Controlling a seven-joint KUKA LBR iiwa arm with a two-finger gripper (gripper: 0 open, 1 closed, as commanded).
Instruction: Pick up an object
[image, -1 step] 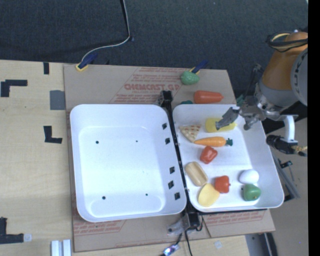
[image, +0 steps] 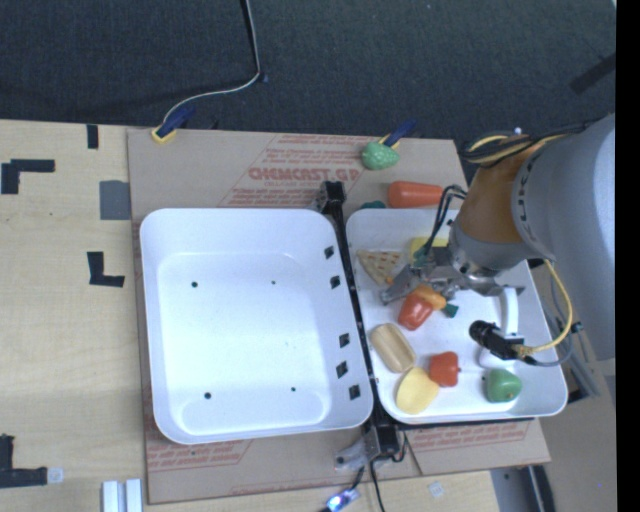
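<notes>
Arm reaches in from right, over right bin (image: 540, 405). Claw (image: 425, 283) sits low in bin's middle, just above and touching or nearly touching a red-orange pepper (image: 417, 309). Cannot tell whether claw is open or closed; its tips are lost in dark metal and clutter.

Step in hand, as I judge it: closing on the pepper. To do it well:
- centre the claw across the pepper's narrow width, not along its length
- come down straight, so it does not skid toward the bread roll (image: 393, 346) just near-left of it
- grip at the middle of the body, away from the yellow top
- lift straight up, clear of the bin wall

Pepper: small toy, red-orange body with yellow patch at far end, lying tilted, glossy. Looks hard plastic and rounded, so likely to slip from a shallow pinch.

Neighbours in same bin: waffle piece (image: 378, 265) to far-left, red tomato (image: 444, 369) and yellow lemon (image: 417, 391) nearer, green piece (image: 501, 384) at near-right. A carrot (image: 414, 194) lies at the bin's far rim. A green thing (image: 379, 155) lies outside on the table (image: 60, 300). Left bin (image: 160, 300) holds nothing to pick.
</notes>
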